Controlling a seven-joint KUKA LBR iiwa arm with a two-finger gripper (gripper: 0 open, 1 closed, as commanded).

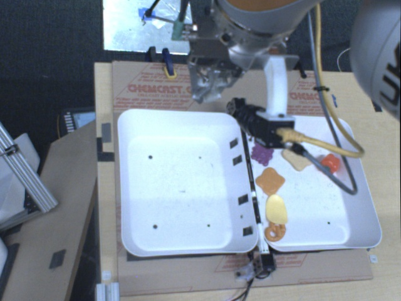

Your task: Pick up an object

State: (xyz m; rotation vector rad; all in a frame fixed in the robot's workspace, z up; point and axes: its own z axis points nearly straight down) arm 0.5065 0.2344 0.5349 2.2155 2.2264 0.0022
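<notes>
Gripper [213,83] hangs above the back rim of the left bin [135,168]; fingers' state unclear. Right bin [357,224] has purple [262,153], orange [270,180], yellow [277,209] pieces.

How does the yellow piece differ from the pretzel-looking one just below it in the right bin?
The yellow piece is a solid, smooth pale-yellow oval; the pretzel is orange-brown and looped with holes. The yellow piece looks larger, and the pretzel lies nearer the bin's front wall. Both rest close to the divider in the right bin.
</notes>
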